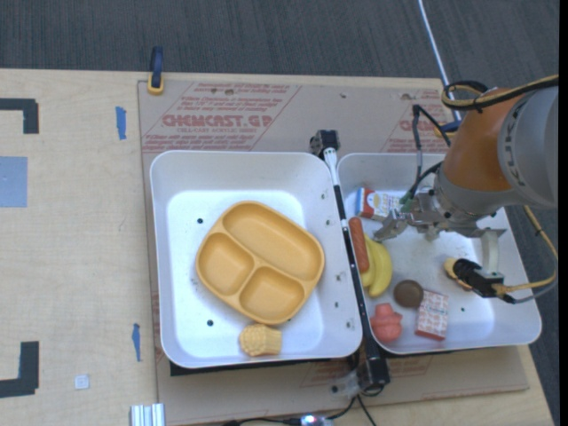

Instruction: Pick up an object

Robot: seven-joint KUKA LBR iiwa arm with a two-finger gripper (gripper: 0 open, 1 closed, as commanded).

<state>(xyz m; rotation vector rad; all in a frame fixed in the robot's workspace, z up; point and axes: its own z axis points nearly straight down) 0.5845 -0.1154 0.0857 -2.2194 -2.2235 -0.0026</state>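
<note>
- Your arm point(497, 149) comes in from the right and sits over the right bin point(519, 327), with the orange band just above the wrist.
- The gripper point(424, 224) hangs over the back-left part of that bin. You can't tell if the fingers are spread or pressed together, there's too much metal and cable in the way. Nothing visibly pinched between them.
- Right bin stuff, along its left wall: a carton point(377, 204) at the back, then a hot dog point(358, 245) lying lengthwise, with a banana point(381, 269) right beside it.
- Toward the front you've got a brown ball point(408, 293), a pink toy point(386, 320) and a red-and-white box point(432, 316), all close together.
- Left bin point(169, 238) holds a yellow plate point(259, 261) with three compartments, sitting about mid-bin.
- A corn cob point(260, 339) lies just in front of the plate, near the front rim.
- Both bins sit on a cardboard sheet point(231, 118) on your tabletop point(71, 238).
</note>
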